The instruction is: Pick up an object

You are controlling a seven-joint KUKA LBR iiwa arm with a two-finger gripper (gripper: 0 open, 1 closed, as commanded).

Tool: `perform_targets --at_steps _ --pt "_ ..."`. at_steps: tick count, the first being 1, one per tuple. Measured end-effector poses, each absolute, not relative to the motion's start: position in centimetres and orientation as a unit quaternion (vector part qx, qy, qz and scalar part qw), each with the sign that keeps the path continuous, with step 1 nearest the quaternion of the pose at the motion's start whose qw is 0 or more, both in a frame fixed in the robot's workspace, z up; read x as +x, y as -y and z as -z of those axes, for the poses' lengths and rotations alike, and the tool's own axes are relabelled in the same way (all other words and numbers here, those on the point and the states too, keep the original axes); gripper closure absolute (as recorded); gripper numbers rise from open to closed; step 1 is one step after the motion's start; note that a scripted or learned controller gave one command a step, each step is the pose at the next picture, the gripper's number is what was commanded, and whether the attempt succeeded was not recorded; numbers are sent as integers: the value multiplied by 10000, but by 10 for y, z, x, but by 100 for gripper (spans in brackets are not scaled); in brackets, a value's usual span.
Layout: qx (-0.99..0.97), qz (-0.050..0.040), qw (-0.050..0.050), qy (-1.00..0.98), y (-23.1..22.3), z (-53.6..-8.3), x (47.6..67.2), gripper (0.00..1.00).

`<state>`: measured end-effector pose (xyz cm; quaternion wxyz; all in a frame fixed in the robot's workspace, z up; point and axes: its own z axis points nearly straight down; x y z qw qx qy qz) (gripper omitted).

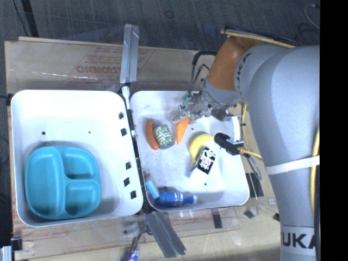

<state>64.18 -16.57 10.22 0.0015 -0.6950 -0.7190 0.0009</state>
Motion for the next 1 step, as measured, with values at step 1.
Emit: perform_targets --at_steps 1 --pt "-7052 -1 4 7090 160 -219 657 100"
